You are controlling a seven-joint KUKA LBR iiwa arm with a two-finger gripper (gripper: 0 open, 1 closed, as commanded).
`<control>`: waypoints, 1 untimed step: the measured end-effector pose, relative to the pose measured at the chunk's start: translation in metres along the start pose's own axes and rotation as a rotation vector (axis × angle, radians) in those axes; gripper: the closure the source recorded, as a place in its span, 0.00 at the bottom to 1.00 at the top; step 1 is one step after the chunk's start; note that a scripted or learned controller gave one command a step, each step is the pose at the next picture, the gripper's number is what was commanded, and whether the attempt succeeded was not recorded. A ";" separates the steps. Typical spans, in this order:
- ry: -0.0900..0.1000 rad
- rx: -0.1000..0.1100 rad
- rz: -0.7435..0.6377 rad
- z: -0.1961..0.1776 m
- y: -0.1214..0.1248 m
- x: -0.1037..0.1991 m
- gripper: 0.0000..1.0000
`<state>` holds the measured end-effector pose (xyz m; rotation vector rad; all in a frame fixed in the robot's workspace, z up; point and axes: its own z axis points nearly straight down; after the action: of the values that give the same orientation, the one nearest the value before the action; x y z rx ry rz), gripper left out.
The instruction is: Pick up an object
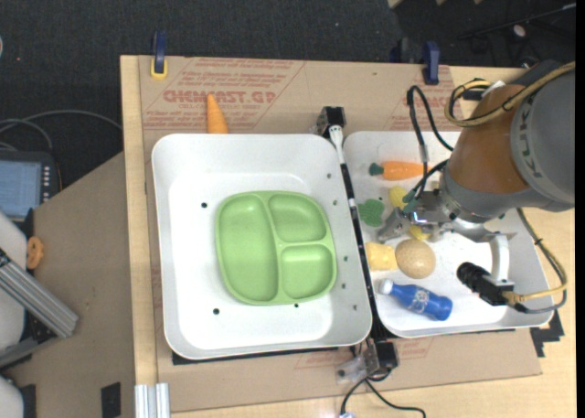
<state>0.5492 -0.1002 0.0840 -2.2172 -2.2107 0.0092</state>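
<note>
1. The hand [409, 219] hangs low over the right bin [475, 317], in among a cluster of small things. From where I stand the wrist hides whether it is open or closed, and I can see nothing held in it.
2. Nearest the front rim, a blue bottle [420, 301] lies on its side, apart from the hand. With its round body, it would probably roll away if the arm brushed it.
3. Just behind the bottle, a tan ball [416, 259] rests against a yellow block [382, 256], both just beside the hand. These look the likeliest things to be picked. The danger is that the hand closes on the pair together, or that the smooth ball squirts out sideways.
4. Farther back, a green piece [370, 212] and a yellow piece [398, 195] sit close to the bin's left wall, tight beside the hand. In such crowding, a descent could pin one against the wall or push it aside instead of taking hold of it.
5. Farthest back, an orange carrot [402, 169] lies near the rear of the bin, clear of the hand and the least likely to be disturbed.
</note>
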 end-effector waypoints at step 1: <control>-0.004 -0.012 0.000 -0.011 0.006 -0.001 1.00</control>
<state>0.5551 -0.1010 0.0946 -2.2250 -2.2189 -0.0006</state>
